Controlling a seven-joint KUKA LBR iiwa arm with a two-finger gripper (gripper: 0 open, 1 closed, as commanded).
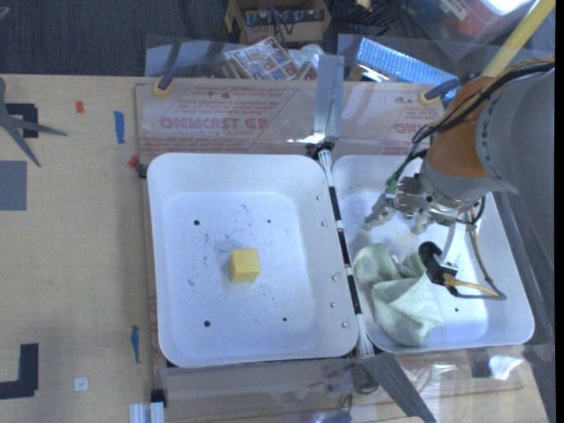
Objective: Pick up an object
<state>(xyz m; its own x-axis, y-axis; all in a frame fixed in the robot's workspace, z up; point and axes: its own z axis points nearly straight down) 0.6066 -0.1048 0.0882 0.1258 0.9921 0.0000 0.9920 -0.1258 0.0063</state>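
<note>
- Hovered gripper (398,211) over right bin (507,324); jaws spread open, nothing between them.
- Spotted pale green cloth (395,293) at 6 o'clock of gripper, close beneath; yellow block (245,265) mid left bin (167,201).
- Best bet: dropped straight onto cloth's bunched fold, pinched thick ridge.

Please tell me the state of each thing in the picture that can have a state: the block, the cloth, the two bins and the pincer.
yellow block: lying flat in the left bin, alone, untouched.
pale green cloth: crumpled in the right bin, against its left wall.
left bin: level on the bench, floor marked with dark specks.
right bin: level, beside the left bin.
pincer: over the right bin, above the cloth, holding nothing that can be seen.
</note>
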